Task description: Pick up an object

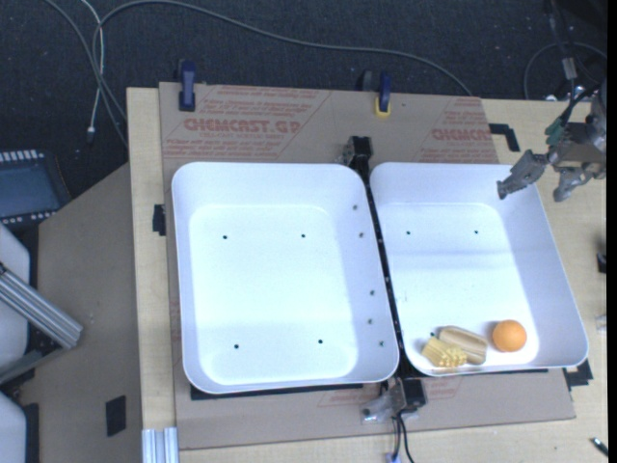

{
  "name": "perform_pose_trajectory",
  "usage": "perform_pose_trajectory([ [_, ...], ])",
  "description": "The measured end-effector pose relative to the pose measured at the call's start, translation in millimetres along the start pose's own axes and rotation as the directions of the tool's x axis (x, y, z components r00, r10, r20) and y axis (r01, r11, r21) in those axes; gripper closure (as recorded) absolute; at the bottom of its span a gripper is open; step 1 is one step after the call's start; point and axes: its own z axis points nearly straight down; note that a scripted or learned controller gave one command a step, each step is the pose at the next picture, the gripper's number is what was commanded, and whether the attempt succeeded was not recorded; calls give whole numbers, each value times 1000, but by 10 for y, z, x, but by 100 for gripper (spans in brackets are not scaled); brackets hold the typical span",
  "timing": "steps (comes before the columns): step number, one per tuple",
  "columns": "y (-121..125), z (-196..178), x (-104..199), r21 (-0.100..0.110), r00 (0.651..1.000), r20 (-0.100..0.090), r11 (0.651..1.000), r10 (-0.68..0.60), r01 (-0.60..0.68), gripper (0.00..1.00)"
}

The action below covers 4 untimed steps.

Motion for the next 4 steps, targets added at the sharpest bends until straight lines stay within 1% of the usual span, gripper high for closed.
perform_pose_trajectory([
  [1, 9, -31, 2, -6, 1000, 1, 1000, -1, 1, 0],
  [2, 1, 386, -1, -2, 1000, 0, 1000, -1, 1, 0],
  [3, -57, 931, 85, -1, 1000, 0, 1000, -2, 2, 0],
  [4, 27, 1483, 56, 0, 1000, 0, 1000, -1, 1, 0],
])
